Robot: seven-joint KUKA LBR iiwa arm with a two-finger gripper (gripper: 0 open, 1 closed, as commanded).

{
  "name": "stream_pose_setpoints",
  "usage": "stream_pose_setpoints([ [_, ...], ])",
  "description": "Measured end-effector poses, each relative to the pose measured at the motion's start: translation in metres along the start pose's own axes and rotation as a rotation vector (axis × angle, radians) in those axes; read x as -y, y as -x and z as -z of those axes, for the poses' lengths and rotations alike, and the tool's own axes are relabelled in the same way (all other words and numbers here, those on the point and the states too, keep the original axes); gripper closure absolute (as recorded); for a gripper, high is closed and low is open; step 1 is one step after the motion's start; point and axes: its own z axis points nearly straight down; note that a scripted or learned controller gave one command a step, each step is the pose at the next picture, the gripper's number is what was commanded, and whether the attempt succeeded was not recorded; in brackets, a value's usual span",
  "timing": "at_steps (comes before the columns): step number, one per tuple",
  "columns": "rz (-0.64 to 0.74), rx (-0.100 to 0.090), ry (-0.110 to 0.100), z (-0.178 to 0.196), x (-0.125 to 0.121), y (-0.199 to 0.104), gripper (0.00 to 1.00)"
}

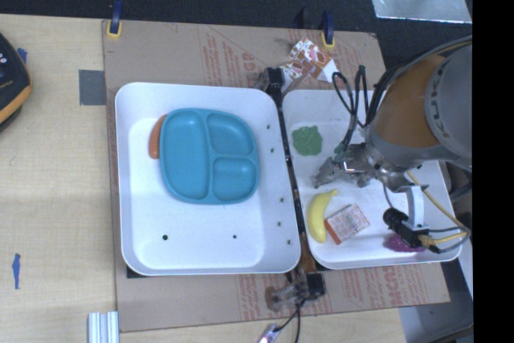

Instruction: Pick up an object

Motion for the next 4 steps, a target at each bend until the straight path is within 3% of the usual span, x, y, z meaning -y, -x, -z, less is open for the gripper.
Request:
stream_pose_setpoints([
  [1, -0.001, -0.001, 0.004, 0.002, -0.047, -0.01, 0.0],
  [2, 0.001, 0.0, 0.002, 0.001, 0.008, -0.01, 0.0],
  [3, -0.002, 0.0, 0.005, 0.002, -0.05, 0.048, 0.0],
  [4, 0.001, -0.001, 0.002, 0.008, 0.027, -0.003, 0.0],
])
